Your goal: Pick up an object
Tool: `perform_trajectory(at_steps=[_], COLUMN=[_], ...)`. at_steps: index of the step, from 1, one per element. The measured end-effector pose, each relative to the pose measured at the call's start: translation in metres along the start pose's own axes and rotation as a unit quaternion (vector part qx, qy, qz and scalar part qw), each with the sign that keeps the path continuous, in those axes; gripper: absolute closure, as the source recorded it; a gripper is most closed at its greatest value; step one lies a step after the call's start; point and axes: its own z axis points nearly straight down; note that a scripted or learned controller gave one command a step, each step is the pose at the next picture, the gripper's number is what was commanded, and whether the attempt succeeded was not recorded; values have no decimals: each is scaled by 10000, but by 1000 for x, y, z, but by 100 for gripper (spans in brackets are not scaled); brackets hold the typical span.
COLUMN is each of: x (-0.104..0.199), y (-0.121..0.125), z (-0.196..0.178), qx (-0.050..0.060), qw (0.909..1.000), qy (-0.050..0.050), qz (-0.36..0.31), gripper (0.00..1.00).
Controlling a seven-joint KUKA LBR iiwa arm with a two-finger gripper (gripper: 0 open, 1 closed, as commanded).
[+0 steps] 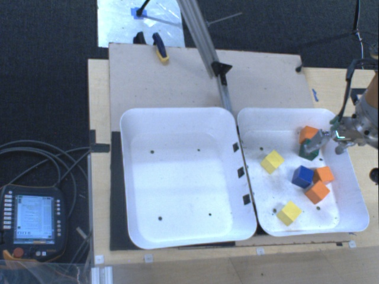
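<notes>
The right bin [349, 215] holds several small blocks. An orange block [307, 133] and a dark green block [308, 152] lie at its upper right. My gripper [320, 139] reaches in from the right edge and sits right against these two, its tip over the green block's upper right corner. Further down are a yellow block [272, 161], a blue block [302, 176], two orange blocks [324, 173] [317, 192] touching each other, and a second yellow block [289, 212] near the front.
The left bin [133, 129] stands beside the right one, joined by black clips. A metal pole [198, 28] slants across the board behind the bins. A teach pendant [32, 220] with cables lies at far left.
</notes>
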Motion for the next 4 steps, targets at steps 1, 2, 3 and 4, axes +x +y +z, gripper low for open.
perform_trajectory(at_steps=[1, 2, 3, 4], x=[0, 5, 7, 8], y=[1, 10, 4, 5], z=[-2, 53, 97, 120], qx=[-18, 2, 4, -21], qw=[10000, 10000, 10000, 10000], qy=[-6, 0, 1, -3], qz=[0, -3, 10, 2], gripper=[0, 0, 0, 0])
